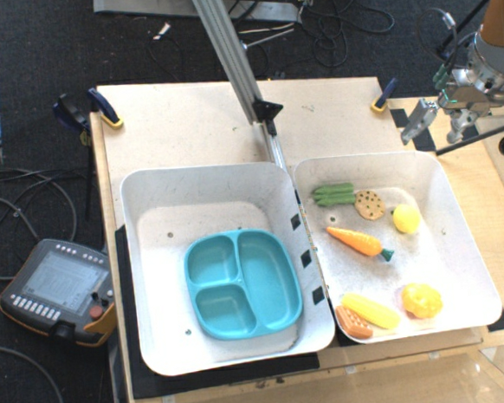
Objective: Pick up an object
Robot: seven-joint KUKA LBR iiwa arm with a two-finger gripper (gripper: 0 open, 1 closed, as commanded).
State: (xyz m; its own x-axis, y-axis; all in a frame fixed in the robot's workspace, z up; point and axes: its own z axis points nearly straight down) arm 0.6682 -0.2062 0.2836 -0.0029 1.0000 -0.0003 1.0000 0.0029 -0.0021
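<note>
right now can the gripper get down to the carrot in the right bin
Probably yes. The carrot lies flat in open floor of the right bin, apart from the cookie and lemon. The gripper sits beyond the bin's far right corner, nothing between.

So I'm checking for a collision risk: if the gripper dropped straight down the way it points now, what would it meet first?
Probably the bare bench just outside the right bin's far corner, not the toys. The gripper hangs beyond that rim, though depth is hard to judge.

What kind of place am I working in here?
Likely a robotics lab: a bench with two white bins, toy food such as a carrot, a teach pendant and loose cables on the floor.
</note>
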